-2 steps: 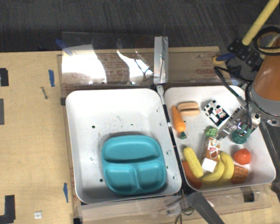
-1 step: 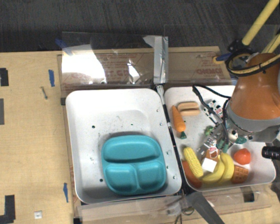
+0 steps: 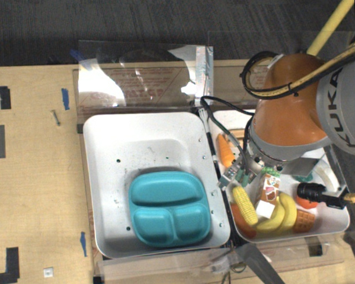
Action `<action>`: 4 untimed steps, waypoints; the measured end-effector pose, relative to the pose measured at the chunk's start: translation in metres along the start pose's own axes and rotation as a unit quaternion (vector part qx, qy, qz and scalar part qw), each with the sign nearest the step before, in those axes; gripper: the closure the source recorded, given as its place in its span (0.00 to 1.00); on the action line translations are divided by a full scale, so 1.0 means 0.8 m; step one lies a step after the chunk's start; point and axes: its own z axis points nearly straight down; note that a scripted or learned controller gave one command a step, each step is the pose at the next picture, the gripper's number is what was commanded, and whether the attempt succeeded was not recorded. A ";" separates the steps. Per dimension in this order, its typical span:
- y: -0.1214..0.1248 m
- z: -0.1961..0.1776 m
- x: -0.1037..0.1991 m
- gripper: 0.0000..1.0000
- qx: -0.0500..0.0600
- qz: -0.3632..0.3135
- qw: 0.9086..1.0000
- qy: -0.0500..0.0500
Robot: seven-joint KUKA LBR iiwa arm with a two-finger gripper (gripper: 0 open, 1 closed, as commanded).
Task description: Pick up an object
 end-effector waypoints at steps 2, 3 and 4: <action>0.020 0.077 -0.114 1.00 0.003 -0.207 0.978 0.003; 0.044 0.053 -0.178 1.00 0.000 -0.280 0.960 -0.002; 0.070 -0.021 -0.146 1.00 -0.001 -0.355 0.935 -0.003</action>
